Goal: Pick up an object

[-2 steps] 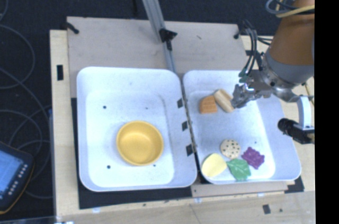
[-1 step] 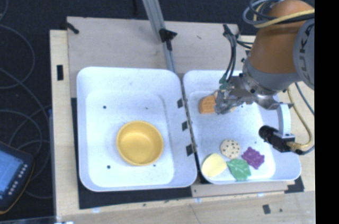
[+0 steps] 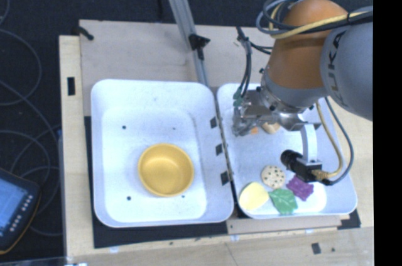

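In the camera view, the counter carries two shallow white bins side by side. The left bin holds a yellow bowl, upright, sitting toward the near middle of its floor. The right bin holds a cluster of small things along its near edge: a pale yellow rounded piece at the near-left corner, a green piece just beside it, a purple piece next to the green one, and a round speckled cookie just behind them. The grey arm with its orange band reaches in from the right and hangs over the far part of the right bin. Its end effector sits low near the divide between the bins, well apart from the cluster; whether it is wide or narrow, I cannot tell. A small tan thing shows just beside it, too hidden to identify.
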Motion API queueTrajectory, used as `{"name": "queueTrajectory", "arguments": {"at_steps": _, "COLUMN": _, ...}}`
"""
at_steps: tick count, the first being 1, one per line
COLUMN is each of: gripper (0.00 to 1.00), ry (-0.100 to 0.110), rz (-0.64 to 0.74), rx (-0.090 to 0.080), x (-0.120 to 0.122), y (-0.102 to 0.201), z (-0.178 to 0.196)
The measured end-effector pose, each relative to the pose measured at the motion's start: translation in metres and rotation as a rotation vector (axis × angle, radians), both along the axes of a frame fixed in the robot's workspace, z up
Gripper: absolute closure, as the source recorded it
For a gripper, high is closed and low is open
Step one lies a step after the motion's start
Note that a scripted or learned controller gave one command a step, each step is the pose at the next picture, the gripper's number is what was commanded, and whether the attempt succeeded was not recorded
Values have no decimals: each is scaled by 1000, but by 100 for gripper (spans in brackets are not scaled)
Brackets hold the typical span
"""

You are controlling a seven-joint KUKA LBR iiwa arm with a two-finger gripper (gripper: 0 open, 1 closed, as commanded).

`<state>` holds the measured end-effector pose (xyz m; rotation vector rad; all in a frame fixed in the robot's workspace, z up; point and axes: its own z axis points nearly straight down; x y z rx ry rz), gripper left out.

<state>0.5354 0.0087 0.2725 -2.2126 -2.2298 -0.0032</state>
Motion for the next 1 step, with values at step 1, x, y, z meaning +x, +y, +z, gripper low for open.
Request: {"name": "queueTrajectory", "arguments": {"at_steps": 1, "gripper": 100, "ry": 2, "rz": 0, "rx": 0, "x": -6, "y": 54, "z": -5}}
